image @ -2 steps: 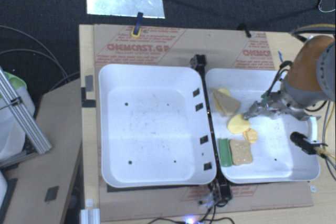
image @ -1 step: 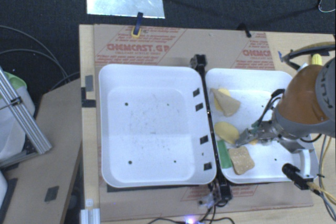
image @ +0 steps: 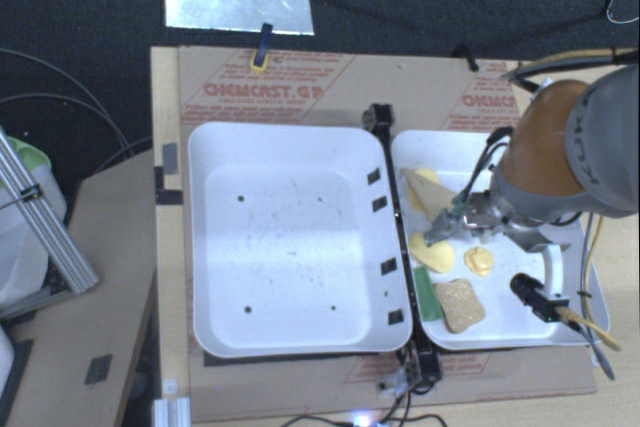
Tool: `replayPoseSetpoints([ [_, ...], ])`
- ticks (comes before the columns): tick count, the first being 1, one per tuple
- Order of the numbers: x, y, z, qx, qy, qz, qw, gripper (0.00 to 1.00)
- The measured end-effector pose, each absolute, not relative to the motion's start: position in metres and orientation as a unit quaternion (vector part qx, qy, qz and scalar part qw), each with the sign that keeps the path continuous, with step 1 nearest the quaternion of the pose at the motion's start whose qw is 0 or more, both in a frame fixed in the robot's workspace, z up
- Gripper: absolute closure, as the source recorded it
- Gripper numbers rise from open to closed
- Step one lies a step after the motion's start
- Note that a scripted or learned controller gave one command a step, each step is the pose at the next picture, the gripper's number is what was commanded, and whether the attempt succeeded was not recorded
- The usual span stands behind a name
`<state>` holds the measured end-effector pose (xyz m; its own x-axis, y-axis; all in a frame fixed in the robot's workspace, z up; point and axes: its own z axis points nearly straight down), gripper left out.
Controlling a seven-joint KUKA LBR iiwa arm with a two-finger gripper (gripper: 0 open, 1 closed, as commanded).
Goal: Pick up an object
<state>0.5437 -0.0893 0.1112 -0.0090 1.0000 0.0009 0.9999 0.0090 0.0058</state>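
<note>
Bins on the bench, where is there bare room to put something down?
Left bin: bare throughout. Right bin: crowded, with wedge, lump, smaller lump, brown slab and green strip around the end effector; only the far strip between wedge and far wall is free.

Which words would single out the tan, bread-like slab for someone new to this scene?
Look in the right-hand white bin, at its lower-left corner in the camera view. There, just right of a green strip, lies a flat, rounded slab. It is the only tan, speckled thing; its neighbours are plain yellow or green.
</note>
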Motion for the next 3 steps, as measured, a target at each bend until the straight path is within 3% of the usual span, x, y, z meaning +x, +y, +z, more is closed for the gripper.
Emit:
replayPoseSetpoints([
  [1, 0.614, -0.083, 0.084, 0.704, 0.710, 0.0024, 0.003, 0.00],
  [2, 0.622, -0.018, 0.152, 0.707, 0.707, 0.0005, 0.000, 0.00],
  [3, 0.635, -0.026, 0.134, 0.703, 0.712, 0.0100, -0.002, 0.00],
])
